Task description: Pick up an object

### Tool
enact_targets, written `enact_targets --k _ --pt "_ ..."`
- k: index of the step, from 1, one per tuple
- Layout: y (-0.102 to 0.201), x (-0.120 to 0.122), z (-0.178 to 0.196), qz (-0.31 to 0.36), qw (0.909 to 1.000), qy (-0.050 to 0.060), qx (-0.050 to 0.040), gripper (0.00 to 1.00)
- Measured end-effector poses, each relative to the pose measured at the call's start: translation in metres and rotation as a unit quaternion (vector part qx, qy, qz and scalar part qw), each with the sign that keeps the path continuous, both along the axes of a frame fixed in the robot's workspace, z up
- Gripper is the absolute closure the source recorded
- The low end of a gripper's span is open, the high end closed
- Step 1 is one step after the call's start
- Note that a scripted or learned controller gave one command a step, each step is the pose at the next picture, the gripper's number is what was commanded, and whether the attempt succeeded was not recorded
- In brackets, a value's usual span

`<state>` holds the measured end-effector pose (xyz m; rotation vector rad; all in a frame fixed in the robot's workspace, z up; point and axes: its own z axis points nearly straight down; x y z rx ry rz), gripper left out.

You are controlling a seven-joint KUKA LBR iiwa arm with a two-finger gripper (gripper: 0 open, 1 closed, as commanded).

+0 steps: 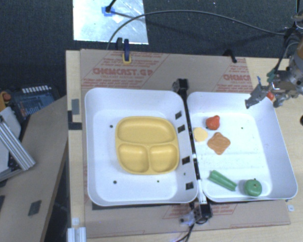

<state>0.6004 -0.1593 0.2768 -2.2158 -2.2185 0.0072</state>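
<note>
The right bin [280, 135] holds several small items: a red piece [212, 121], a pale yellow disc [200, 134], an orange flat piece [218, 143], a long green piece [222, 180] and a round green piece [252, 187]. My gripper [265, 102] hangs over the bin's far right corner, above and to the right of the red piece. Its fingers stand apart with nothing between them, so it is open.
The left bin [98, 135] holds a yellow divided plate [146, 144]. A black divider [188, 135] runs between the bins. A cable arcs across the back. A metal sheet [110, 14] lies behind the bench, and equipment stands at the left.
</note>
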Motion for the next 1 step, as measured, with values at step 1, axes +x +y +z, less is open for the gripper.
enact_targets --k 1 --pt "0.0003 0.0018 0.0054 0.001 1.0000 -0.005 -0.0009 0.00"
